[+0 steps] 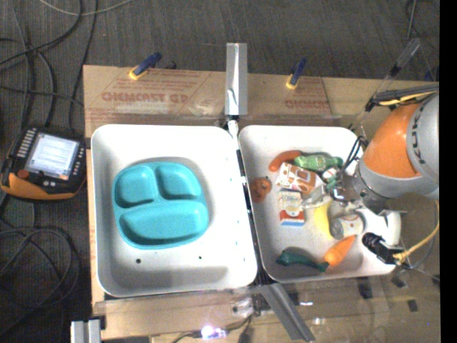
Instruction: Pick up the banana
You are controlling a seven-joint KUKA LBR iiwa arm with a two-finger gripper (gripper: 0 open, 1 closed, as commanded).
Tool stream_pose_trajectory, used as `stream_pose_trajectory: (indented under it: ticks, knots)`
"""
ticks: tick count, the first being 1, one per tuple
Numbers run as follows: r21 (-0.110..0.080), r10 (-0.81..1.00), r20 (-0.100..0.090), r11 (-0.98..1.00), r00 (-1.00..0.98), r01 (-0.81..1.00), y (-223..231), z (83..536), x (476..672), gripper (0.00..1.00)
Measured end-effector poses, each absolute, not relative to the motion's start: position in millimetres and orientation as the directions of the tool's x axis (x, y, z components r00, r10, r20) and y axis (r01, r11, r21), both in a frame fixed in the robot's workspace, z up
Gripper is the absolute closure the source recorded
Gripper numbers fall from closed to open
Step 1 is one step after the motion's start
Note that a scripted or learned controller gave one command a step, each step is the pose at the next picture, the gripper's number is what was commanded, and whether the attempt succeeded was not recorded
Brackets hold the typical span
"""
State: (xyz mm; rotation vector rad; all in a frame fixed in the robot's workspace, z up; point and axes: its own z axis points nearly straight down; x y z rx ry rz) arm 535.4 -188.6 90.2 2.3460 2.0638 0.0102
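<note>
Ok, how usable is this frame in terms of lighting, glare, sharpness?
Camera view: even, soft light; the white right bin nearly blows out along its rims; the sectioned turquoise plastic tray reads cleanly; small items by the grey-and-orange arm are soft, and the yellow banana is mostly hidden there.

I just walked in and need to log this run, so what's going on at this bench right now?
A grey KUKA arm with an orange band reaches in over the right bin, its gripper down among a pile of toy food. The banana it is meant to pick lies partly hidden right beside the gripper, near a carrot. I can't tell whether anything is grasped. The left bin holds a blue divided tray.
</note>
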Motion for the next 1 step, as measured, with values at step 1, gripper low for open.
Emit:
stream_pose_trajectory:
  ticks: [1]
  knots:
    - [0.013,0.992,-0.006,-0.127,0.128,0.992,-189.0,96.9,535.1,1.00]
